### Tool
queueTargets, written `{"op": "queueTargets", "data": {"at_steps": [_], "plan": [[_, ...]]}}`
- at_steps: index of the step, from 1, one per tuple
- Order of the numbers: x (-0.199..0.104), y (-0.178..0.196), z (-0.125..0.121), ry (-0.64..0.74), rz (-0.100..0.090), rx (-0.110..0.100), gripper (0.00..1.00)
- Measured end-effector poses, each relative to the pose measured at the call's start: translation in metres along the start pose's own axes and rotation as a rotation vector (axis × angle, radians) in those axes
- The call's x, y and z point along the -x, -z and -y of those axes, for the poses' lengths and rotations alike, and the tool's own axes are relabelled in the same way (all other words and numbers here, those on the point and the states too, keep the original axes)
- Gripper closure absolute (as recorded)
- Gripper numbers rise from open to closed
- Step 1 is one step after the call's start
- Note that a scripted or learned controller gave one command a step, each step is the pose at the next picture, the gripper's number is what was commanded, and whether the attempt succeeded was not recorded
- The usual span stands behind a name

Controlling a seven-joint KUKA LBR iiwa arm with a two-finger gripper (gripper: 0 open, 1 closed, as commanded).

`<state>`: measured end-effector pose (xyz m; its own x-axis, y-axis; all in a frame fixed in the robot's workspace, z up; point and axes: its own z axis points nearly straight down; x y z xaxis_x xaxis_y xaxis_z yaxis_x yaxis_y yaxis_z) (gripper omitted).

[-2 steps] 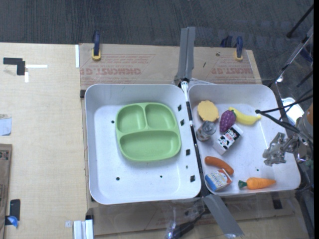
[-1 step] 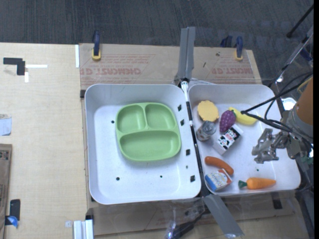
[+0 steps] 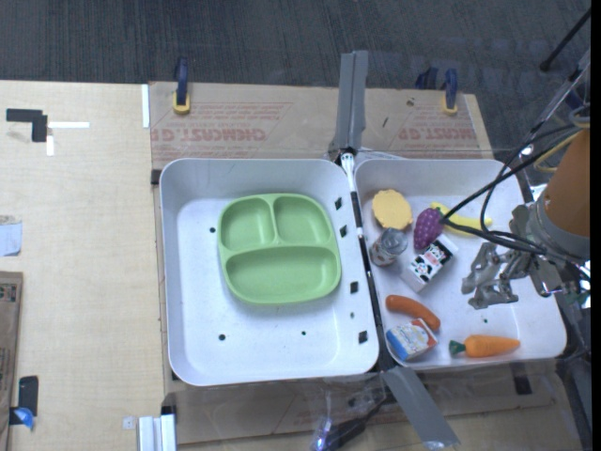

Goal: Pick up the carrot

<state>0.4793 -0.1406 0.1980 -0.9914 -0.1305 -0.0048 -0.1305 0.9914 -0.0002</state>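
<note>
Arm over the right bin (image 3: 554,341), carrot (image 3: 485,347) lying free

We see the arm reaching in from the right, its gripper (image 3: 490,287) hanging above the bin floor; we cannot tell its state. The carrot lies near the bin's front edge, just below the gripper, right of a small carton (image 3: 410,339).

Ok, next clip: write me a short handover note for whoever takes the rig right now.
Gripper: over the right bin, above and apart from the carrot, nothing between its fingers; open or shut can't be told.
Carrot: lying flat near the right bin's front edge, green end pointing left.
Nearby: red sausage and a small carton to the carrot's left.
Left bin holds a green divided plate.
Done: nothing yet; carrot not lifted.
Left: descend to the carrot, grasp, lift.
</note>
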Motion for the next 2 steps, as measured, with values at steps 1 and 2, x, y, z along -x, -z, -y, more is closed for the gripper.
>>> {"op": "queueTargets", "data": {"at_steps": [1,2], "plan": [[0.0173,-0.0045,-0.0289,0.272,-0.001,0.002,1.0],[0.019,0.0047,-0.0288,0.267,0.003,0.002,1.0]]}}
